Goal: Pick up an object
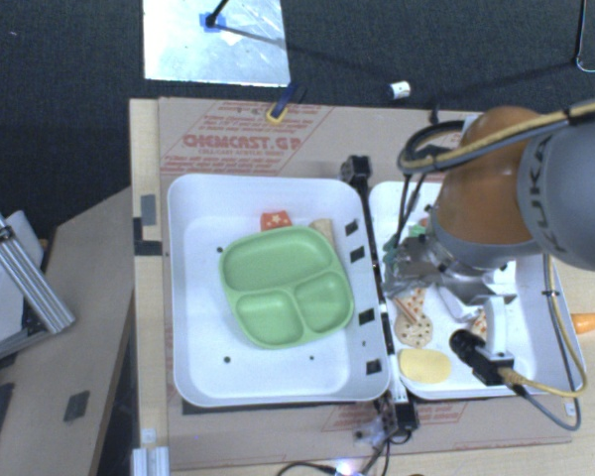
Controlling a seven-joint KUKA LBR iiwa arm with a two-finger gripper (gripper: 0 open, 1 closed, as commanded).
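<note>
My gripper [428,278] reaches down into the right bin [535,370], close to its left wall, under the arm's orange band [481,191]. Just below it lies a speckled tan pizza-slice toy [413,320]. A yellow round piece [425,366] sits nearer the bin's front. Another speckled tan piece [479,323] pokes out beside the wrist. Much of this bin is hidden by the arm. In the left bin [203,365] a green divided plate [286,286] lies in the middle, with a small orange-red block [275,220] and a tan piece [322,228] at its far edge.
A black cable plug [476,353] hangs off the wrist over the right bin's front. An orange object [593,320] lies outside the right bin at the far right. The two bins meet at a black-clipped wall [369,266]. A foil sheet [216,28] lies beyond the bench.
</note>
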